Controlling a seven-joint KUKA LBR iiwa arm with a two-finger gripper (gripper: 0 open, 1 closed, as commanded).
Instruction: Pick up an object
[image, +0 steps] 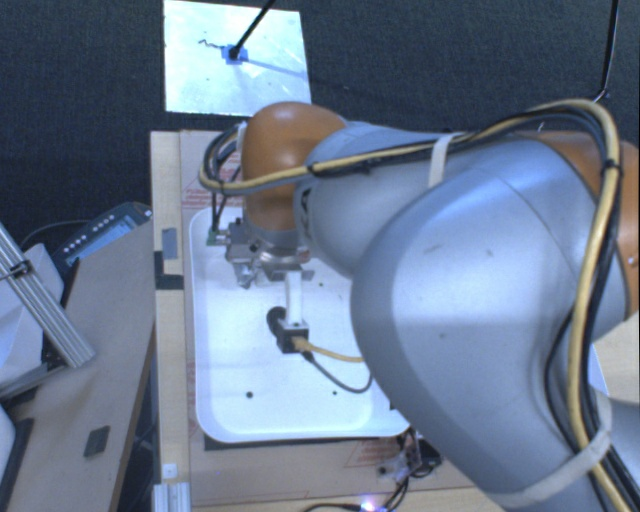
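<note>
Dark fabric (80, 100) backs my view, with a silvery sheet (235, 55) lying on it at 12 o'clock. Below that sits the wooden bench (170, 350), and on it I see one white bin (240, 380) just left of centre. At 9 o'clock, off the bench, there is a grey console (105, 230) with a row of buttons, and an aluminium rail (40, 300) slants beside it.

From 3 o'clock the grey arm (480, 300) reaches in and covers that whole side of the bin. Its orange band (285, 135) rises over the bin's 12 o'clock end. The gripper (265, 265) hangs beneath the band, low over the white floor near that same end. Whether it is spread or closed I cannot tell from up here, and I see nothing pinched in it.

Two small dark specks (249, 393) mark the bin floor toward 6 o'clock, too small for me to identify. Where the thing to be picked lies I cannot tell, since the arm hides so much of the bin.
</note>
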